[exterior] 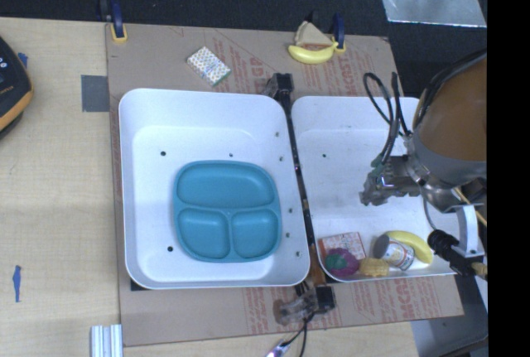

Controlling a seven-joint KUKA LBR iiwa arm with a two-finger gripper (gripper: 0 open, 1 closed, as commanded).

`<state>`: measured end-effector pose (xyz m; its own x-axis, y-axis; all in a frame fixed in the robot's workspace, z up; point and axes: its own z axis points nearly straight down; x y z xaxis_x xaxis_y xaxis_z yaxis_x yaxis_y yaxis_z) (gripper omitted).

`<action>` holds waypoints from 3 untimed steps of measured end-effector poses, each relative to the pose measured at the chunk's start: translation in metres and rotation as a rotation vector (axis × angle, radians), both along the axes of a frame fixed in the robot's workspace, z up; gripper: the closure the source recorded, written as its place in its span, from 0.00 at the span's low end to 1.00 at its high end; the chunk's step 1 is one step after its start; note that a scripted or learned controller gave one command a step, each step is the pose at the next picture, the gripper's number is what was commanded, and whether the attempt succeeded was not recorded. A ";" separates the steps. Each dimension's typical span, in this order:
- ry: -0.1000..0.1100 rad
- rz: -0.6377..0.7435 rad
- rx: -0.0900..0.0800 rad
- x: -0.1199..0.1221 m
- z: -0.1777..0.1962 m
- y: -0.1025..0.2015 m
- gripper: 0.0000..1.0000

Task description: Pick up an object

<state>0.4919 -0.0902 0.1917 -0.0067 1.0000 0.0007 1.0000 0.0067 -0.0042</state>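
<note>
Grey two-finger gripper [374, 191] on a grey arm with an orange band [454, 119], reaching in from the right and hanging over the bare middle of the right shallow white bin [331, 144]. Cannot tell from this slant whether open or closed; nothing seen held.

Just below and toward the near edge of the same bin, a cluster of small objects: yellow plastic toy banana [411, 241] lying curved against a small round can with a printed label [394, 252], touching it. Left of these, a flat pink printed card or packet [344, 245] with a purple-and-green round toy [341, 263] against it, and a small yellow piece [374, 267] between.

Likely light, stiff and smooth, the banana; probably best taken across its narrow middle, though crowding against the can could block one side. Can likely slippery and prone to roll.

Further out, left white bin [141, 132] holding a teal plastic divided plate [225, 210], three compartments, lying flat. Beyond the bins on the cardboard sheet [166, 57], a second yellow banana-like toy [311, 51] and a small patterned square packet [208, 65].
</note>
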 end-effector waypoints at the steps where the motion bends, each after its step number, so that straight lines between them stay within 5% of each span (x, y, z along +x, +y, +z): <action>1: -0.002 0.000 -0.001 0.022 0.000 0.051 1.00; 3: -0.002 -0.001 -0.001 0.155 0.000 0.069 1.00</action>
<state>0.6465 -0.0210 0.1919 -0.0060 1.0000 -0.0003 1.0000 0.0060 -0.0026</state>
